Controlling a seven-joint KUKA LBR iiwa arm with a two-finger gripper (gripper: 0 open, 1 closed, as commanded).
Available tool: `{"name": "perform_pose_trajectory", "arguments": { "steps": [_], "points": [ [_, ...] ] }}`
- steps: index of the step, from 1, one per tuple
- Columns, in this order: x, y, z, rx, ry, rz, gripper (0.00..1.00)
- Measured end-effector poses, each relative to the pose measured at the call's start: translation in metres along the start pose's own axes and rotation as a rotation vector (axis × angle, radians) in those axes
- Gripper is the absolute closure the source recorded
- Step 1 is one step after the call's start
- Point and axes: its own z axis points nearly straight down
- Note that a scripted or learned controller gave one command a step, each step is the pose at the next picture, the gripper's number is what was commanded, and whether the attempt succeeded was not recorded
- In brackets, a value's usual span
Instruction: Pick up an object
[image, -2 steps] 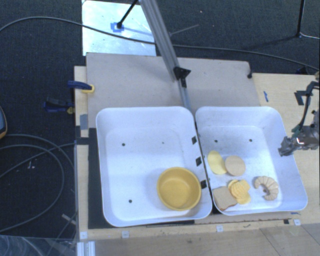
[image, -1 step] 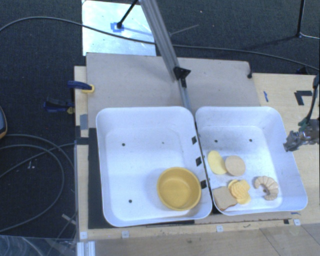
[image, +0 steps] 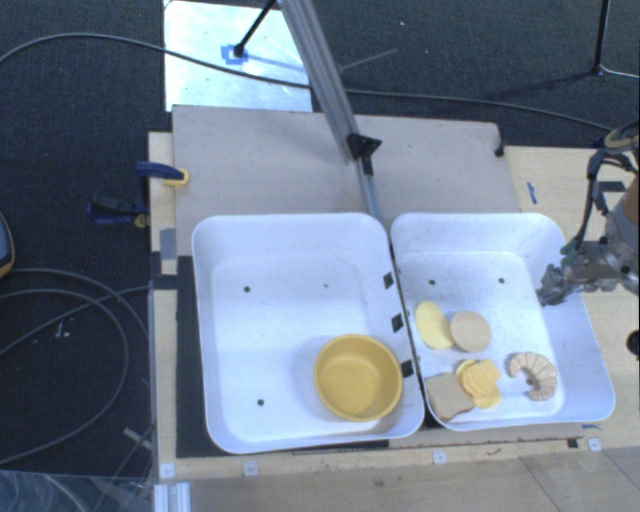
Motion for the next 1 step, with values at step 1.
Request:
{"name": "perform_pose_trajectory", "arguments": {
  "steps": [1],
  "points": [
    [0.0583, 0.002, -0.0059, 0.0, 0.002, -0.004, 1.0]
  ]
}}
